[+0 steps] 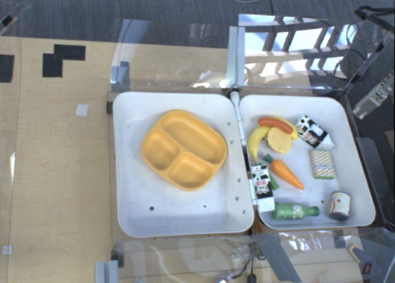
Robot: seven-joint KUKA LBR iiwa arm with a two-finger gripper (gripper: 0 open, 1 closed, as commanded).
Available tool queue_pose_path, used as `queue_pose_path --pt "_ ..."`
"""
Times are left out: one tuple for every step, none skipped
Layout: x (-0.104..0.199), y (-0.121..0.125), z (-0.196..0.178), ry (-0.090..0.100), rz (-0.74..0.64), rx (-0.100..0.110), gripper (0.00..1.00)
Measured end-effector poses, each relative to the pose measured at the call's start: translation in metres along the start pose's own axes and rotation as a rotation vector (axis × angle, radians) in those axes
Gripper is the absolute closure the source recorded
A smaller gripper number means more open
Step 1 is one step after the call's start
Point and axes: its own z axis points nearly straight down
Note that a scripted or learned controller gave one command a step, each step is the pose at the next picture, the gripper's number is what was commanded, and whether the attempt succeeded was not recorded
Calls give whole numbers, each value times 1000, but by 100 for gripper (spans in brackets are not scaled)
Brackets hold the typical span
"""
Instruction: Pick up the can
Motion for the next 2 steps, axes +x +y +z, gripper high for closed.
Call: queue_pose_path --pt "-86 -34 28 12 432 18 100" --pt "-86 -34 28 12 432 18 0"
